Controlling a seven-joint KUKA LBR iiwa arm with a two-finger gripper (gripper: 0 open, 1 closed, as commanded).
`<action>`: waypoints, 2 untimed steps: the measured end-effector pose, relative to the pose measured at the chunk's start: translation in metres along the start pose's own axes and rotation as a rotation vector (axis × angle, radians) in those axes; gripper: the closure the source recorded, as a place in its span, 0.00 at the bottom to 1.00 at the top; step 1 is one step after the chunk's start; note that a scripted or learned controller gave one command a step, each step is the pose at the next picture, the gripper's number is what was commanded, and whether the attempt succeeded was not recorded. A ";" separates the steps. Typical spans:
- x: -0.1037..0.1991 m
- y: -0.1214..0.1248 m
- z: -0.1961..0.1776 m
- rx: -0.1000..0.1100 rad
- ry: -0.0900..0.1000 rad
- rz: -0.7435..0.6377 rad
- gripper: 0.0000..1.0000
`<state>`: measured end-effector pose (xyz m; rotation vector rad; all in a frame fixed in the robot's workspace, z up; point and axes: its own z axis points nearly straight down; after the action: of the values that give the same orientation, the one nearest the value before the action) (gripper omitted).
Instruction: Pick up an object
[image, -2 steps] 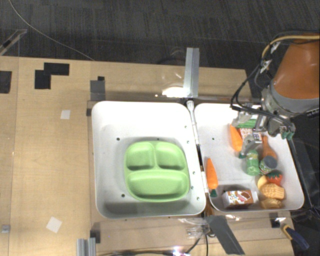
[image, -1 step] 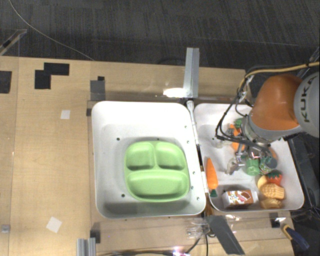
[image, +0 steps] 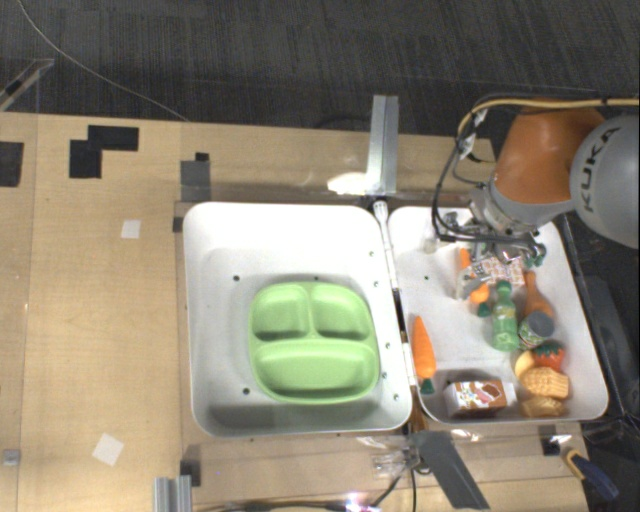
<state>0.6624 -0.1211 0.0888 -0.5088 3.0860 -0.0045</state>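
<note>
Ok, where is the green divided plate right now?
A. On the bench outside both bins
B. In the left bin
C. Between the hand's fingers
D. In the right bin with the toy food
B: the green divided plate lies flat on the floor of the left bin, apart from the clutter in the right bin.

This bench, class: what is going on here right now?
A grey KUKA arm reaches in from the right over the right bin, its gripper low among a cluster of small toy items near the bin's far side. A carrot lies by the bin's left wall, and a small box sits at the near edge. The left bin holds a green divided tray. Whether anything is gripped cannot be told.
</note>
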 end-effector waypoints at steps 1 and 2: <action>0.038 -0.008 -0.002 -0.001 0.003 -0.100 0.00; 0.034 0.037 -0.001 -0.001 0.000 -0.138 0.00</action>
<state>0.6182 -0.0968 0.0893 -0.7207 3.0437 -0.0037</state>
